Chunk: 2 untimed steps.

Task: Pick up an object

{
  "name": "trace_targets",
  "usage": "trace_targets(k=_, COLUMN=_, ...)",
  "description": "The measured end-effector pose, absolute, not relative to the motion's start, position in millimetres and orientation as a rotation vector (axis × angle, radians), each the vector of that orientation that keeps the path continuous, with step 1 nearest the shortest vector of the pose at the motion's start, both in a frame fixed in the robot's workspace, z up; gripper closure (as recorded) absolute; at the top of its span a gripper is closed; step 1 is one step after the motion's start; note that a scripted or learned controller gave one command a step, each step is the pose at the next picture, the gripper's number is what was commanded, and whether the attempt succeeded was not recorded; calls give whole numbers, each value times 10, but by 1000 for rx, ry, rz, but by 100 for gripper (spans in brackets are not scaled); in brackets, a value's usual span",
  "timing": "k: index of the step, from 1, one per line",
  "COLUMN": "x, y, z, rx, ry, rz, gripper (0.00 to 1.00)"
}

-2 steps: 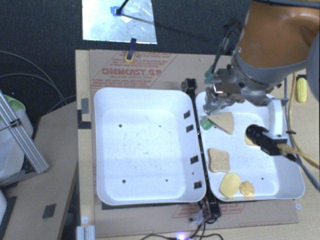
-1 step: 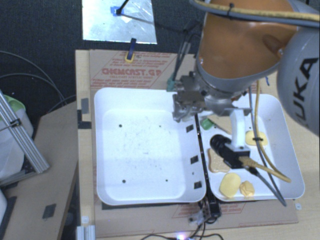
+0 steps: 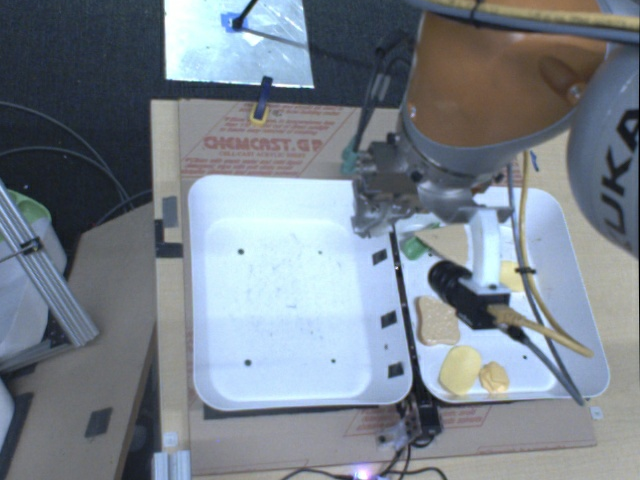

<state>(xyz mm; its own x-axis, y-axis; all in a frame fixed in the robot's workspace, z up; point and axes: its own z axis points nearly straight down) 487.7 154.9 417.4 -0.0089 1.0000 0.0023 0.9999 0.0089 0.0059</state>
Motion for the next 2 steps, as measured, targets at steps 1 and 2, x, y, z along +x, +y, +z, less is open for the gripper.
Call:
trace_targets(k=1, x=4884, y=1553, z=4282, rx=2201, ry=2236, rz=12, gripper=100)
trace_targets(k=2, x=4873, y=928, z=4604, rx=2223, ry=2213, rz=8, gripper=100)
